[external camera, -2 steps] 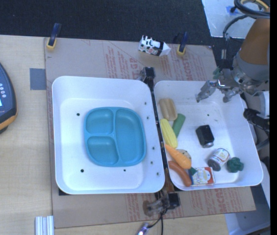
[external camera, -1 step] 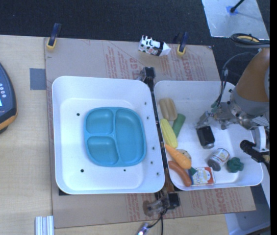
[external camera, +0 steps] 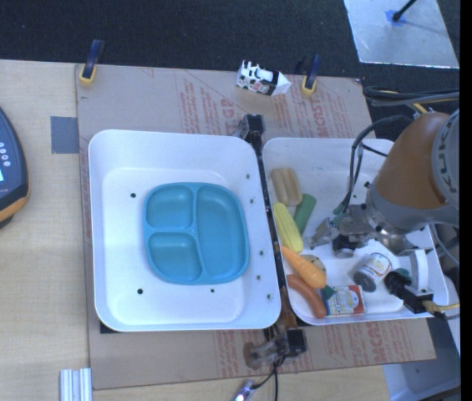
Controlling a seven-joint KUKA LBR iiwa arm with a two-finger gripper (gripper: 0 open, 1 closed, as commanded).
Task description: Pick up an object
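The grey robot arm with the orange band [external camera: 415,170] comes in from the right and bends down into the right white bin [external camera: 336,150], and its two-finger gripper [external camera: 340,230] sits low near the middle of that bin, but it is too small and dark to tell how it is set. Toy food lies just left of it: a yellow corn cob [external camera: 287,226], a green stick [external camera: 304,211], a tan bread piece [external camera: 285,185] and an orange carrot [external camera: 302,266]. The left white bin [external camera: 110,153] holds a blue plastic plate with three parts [external camera: 195,232].
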